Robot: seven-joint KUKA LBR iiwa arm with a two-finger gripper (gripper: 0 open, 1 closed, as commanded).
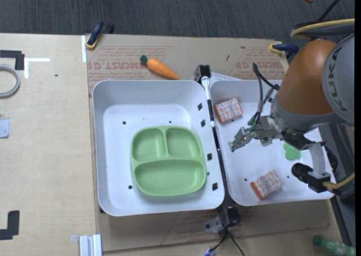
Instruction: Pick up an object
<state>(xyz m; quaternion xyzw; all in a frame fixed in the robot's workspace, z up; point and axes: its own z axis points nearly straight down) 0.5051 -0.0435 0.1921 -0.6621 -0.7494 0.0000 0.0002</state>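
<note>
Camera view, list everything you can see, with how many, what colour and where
Shallow white plastic bins: two, white, side by side on the bench.
Green divided plastic plate: one, light green, in the left bin.
Small orange-and-white boxes: two, in the right bin, one at the far side, one at the near side.
Small green item: one, right bin, partly behind the arm.
Toy carrot: one, orange, on cardboard beyond the left bin.
Gripper: one, grey, over the right bin.

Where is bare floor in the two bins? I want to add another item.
Left bin: a bare strip behind the green divided plate. Right bin: bare floor between the two small boxes, though the gripper hangs over it.
</note>
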